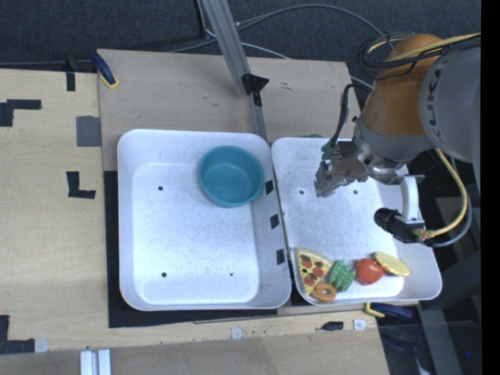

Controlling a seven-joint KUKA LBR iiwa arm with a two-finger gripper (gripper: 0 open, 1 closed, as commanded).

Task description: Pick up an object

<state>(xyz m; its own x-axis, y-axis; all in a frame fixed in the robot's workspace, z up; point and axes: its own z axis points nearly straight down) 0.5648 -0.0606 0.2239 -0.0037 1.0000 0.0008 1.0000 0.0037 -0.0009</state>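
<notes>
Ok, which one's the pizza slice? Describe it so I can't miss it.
Look in the right-hand shallow white bin, along its near edge where a few small toys lie in a row. The flat triangular toy pizza slice is leftmost, orange-crusted with red dots, beside the green toy.

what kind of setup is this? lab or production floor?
Most likely a lab bench for robot grasping trials, not production. Two shallow white plastic bins sit side by side on a tan board, holding a round blue bowl and toy food such as a pizza slice; loose cables trail behind the grey arm's gripper.
</notes>
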